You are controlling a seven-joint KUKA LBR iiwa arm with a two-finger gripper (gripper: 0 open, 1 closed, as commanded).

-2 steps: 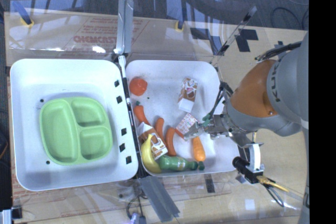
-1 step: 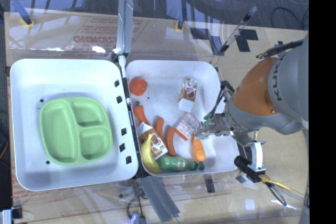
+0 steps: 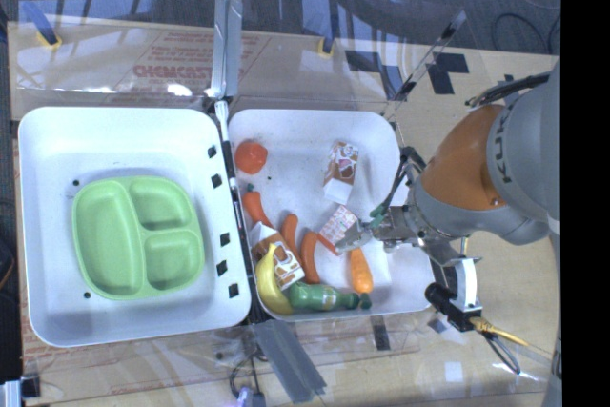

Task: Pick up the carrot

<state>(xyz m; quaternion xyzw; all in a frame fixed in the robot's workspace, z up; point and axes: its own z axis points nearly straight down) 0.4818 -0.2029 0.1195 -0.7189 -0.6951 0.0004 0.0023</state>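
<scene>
Left bin (image 3: 38, 205): holds a green divided plate (image 3: 139, 236) with three compartments, lying flat near the bin's centre. Right bin (image 3: 381, 133): a small red tomato-like ball (image 3: 251, 156) sits at about 10 o'clock from the bin's centre. Below it, along the left wall, an orange sausage-shaped piece (image 3: 253, 208) runs at a slant, with two more (image 3: 290, 230) (image 3: 311, 253) beside it toward 6 o'clock. A yellow banana (image 3: 271, 291) curves in the 7 o'clock corner, a brown-labelled packet (image 3: 285, 266) overlapping it. A green bottle-like item (image 3: 322, 298) lies along the near wall at 6 o'clock. A small brown-and-white packet (image 3: 342, 163) sits at 12 o'clock; another wrapper (image 3: 335, 226) lies near centre. The carrot (image 3: 359, 270) lies on the bin floor at about 5 o'clock, roughly upright in the frame. Tool (image 3: 365, 232) sits just above the carrot's top end, beside the wrapper; whether it is released or clenched cannot be told, and the carrot is not seen between its fingers. Arm (image 3: 477, 176) enters at 3 o'clock.
</scene>
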